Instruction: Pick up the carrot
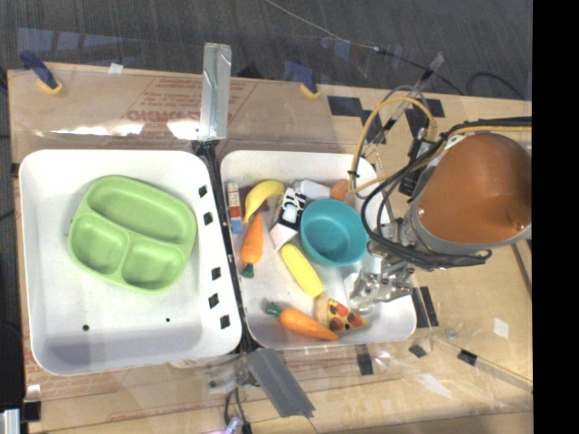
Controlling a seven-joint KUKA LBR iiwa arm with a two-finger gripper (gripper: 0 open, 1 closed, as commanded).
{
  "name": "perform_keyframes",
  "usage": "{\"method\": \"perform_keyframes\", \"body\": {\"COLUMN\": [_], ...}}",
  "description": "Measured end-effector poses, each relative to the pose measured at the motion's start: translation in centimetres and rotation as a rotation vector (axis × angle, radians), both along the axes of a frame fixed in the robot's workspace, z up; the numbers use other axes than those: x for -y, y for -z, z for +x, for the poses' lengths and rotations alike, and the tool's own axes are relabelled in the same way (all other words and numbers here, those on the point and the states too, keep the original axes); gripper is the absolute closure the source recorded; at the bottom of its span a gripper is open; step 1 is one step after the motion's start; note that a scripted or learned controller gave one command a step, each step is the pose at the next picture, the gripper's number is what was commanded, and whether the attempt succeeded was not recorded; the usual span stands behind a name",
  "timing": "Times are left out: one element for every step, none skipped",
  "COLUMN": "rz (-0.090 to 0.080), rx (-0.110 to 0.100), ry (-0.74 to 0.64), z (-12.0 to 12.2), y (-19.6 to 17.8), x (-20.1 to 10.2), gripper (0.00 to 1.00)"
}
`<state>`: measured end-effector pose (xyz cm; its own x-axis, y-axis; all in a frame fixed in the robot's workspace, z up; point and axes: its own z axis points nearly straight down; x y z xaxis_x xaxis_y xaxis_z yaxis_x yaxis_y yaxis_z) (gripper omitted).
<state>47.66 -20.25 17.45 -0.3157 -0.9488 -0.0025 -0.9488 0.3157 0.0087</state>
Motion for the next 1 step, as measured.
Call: {"method": "perform_keyframes", "body": {"rz": [-0.002], "rx": [0.009], "ry": [-0.102], "z": [0.20], "y": [-4.60], "x": [-8.80], "gripper": [1.00]}}
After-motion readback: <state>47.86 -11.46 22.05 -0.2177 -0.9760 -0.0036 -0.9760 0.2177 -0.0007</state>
